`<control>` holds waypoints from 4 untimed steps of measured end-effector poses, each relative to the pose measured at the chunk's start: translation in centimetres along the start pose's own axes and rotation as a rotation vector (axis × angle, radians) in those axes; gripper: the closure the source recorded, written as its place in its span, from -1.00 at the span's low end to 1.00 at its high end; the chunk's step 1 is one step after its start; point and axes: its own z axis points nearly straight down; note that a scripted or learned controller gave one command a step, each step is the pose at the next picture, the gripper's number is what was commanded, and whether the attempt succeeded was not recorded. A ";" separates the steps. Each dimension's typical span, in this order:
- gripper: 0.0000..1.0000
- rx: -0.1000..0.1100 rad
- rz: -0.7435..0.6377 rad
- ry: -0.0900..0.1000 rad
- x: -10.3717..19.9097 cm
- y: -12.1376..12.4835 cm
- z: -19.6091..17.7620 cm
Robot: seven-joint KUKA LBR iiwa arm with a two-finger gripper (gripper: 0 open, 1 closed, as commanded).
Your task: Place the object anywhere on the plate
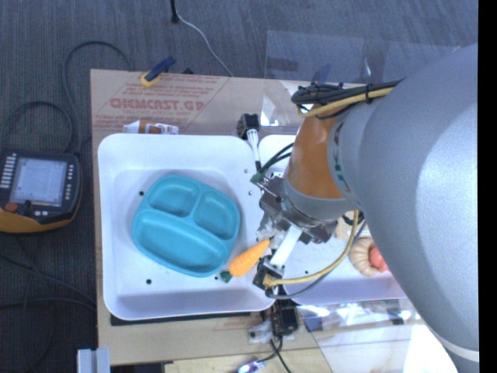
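Note:
A blue divided plate lies in the left white bin. An orange toy carrot with a green tip hangs tilted just off the plate's lower right rim, near the wall between the two bins. My gripper reaches down from the right and is shut on the carrot's thick end. The grey arm and its orange band hide most of the right bin.
In the right bin, a pale ring-shaped toy and a pinkish-red piece peek out beside the arm. A teach pendant lies on the floor at the left. Cardboard lies under the bins.

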 end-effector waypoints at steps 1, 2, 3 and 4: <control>-1.00 0.000 0.000 -0.001 0.0 0.0 0.0; 1.00 0.002 -0.002 -0.004 0.0 0.0 -0.8; 1.00 -0.001 0.052 0.002 5.7 2.0 1.4; 1.00 -0.006 0.073 0.009 9.5 1.7 -4.8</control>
